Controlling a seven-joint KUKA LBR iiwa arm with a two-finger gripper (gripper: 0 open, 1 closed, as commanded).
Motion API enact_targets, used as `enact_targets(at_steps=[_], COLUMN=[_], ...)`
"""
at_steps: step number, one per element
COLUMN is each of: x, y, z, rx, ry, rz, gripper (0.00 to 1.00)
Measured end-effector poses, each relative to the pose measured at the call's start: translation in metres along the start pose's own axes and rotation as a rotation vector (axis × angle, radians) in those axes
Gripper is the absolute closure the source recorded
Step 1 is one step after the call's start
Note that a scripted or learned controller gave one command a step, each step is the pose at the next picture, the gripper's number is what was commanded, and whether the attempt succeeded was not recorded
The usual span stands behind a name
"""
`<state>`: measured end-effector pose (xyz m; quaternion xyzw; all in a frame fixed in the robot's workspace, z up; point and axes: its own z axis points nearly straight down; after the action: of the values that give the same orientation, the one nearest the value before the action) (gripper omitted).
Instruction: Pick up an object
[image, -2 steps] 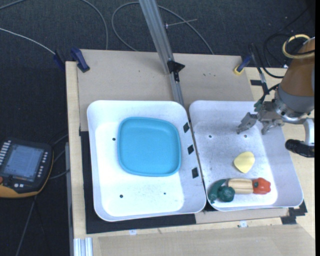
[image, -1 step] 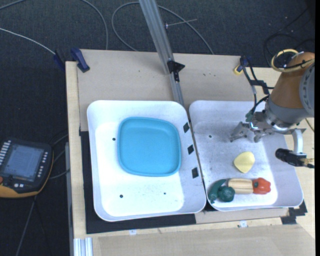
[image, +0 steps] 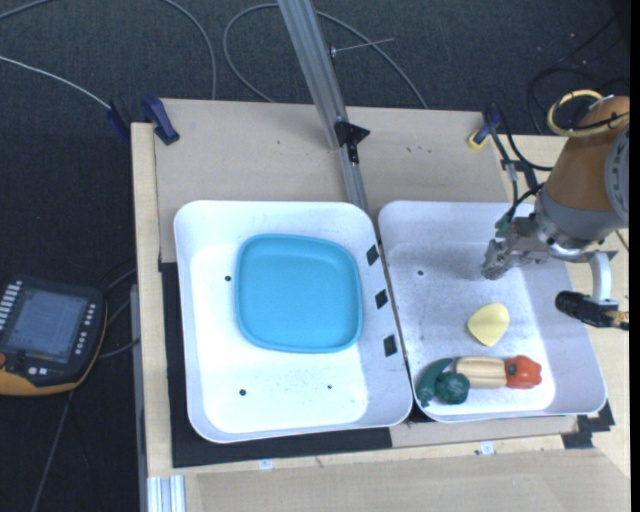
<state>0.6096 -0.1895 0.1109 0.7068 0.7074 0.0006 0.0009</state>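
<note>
My gripper (image: 495, 264) hangs over the upper middle of the right bin (image: 430, 240), with its tips near the bin floor and nothing visible between them. Below it, a short way toward the front, lies a pale yellow chip-shaped piece (image: 488, 324). Along the bin's front wall sit a dark green round object (image: 443, 385), a tan cylinder (image: 481, 373) and a red piece (image: 523, 372), side by side and touching.
The left bin (image: 200, 300) holds a blue square plate (image: 299, 292). A slanted metal pole (image: 322, 80) rises from the bench's back edge. A teach pendant (image: 45, 332) lies on the floor at left. Cables run across the floor behind the bench.
</note>
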Motion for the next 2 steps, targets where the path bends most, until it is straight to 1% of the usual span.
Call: enact_targets(at_steps=[1, 2], x=[0.01, 0.011], y=[0.002, 0.004], z=[-0.051, -0.094], rx=[-0.003, -0.002], ry=[-0.001, -0.001], rz=[0.0, 0.0], gripper=[1.0, 1.0])
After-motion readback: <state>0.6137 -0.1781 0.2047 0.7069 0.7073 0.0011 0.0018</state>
